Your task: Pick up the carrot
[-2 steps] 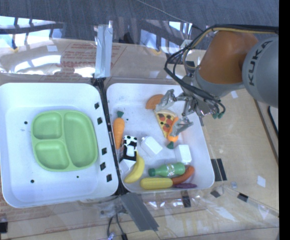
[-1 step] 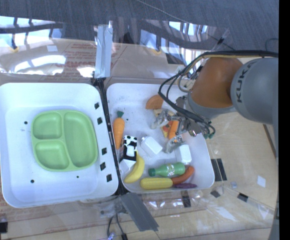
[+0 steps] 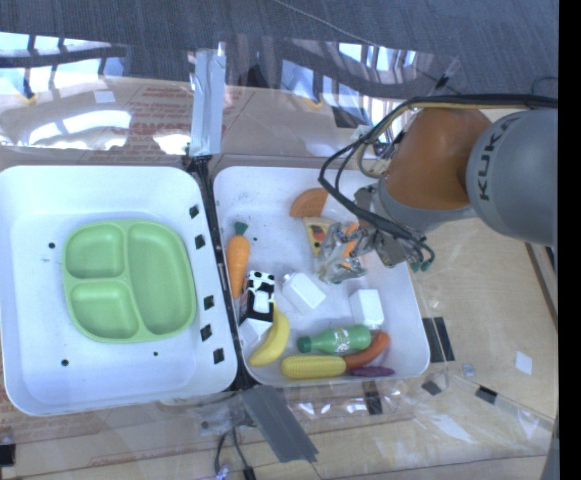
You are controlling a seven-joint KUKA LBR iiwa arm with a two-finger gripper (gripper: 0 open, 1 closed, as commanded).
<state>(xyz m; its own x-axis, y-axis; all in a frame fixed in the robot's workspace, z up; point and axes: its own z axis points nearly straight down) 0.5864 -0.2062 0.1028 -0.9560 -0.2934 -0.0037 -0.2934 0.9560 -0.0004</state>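
The carrot (image 3: 238, 262) is orange with a small green top and lies lengthwise along the left wall of the right bin (image 3: 402, 268). It rests on the bin floor with nothing holding it. My gripper (image 3: 344, 251) hangs low over the middle of the right bin, about a hand's width to the right of the carrot. It sits among small orange and yellow toy pieces. The grey arm with its orange band (image 3: 430, 163) reaches in from the right.
Around the gripper lie an orange wedge (image 3: 310, 203), two white blocks (image 3: 303, 291) (image 3: 367, 307), a black-and-white toy (image 3: 260, 294), two bananas (image 3: 270, 340) (image 3: 313, 366), a green bottle (image 3: 336, 341) and a red-orange pepper (image 3: 372, 350). The left bin holds a green divided plate (image 3: 130, 280).
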